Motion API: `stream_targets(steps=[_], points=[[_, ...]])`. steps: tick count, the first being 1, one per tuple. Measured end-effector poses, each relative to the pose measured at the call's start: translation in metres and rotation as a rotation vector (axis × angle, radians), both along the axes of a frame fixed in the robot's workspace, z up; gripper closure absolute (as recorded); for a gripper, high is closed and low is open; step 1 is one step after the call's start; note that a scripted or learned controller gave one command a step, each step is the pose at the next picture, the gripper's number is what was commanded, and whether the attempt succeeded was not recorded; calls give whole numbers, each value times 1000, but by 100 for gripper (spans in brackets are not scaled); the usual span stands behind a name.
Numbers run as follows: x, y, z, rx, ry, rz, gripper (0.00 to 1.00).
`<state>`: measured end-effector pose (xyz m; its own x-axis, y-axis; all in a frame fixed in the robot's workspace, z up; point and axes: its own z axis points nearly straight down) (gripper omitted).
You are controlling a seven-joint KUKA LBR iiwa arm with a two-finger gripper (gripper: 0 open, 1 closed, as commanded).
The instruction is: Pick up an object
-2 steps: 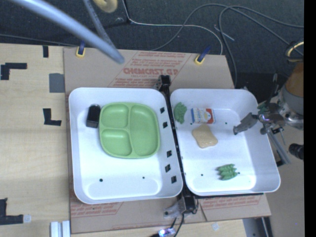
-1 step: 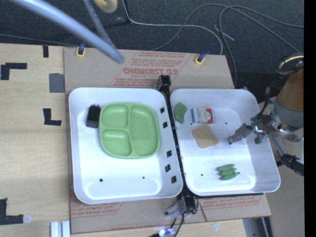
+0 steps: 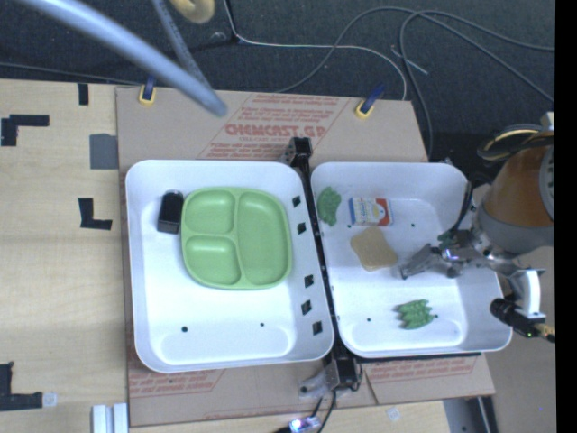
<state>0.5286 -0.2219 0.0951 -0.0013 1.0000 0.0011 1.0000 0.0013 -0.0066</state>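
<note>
Lying just beside gripper (image 3: 416, 264), seemingly: tan piece (image 3: 373, 250)

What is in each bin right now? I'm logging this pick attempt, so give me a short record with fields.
left bin: green divided plate; small black object beside the plate's left edge
right bin: green leafy piece near the divider; white packet with red and blue print; tan piece; second green piece near the front
gripper: low over the right bin, just right of the tan piece
held object: none seen between the fingers
arm: enters from the right
</note>
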Motion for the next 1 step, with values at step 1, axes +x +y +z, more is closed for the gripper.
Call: stream_targets(steps=[1], points=[[1, 0, -10, -4, -7, 0, 0]])
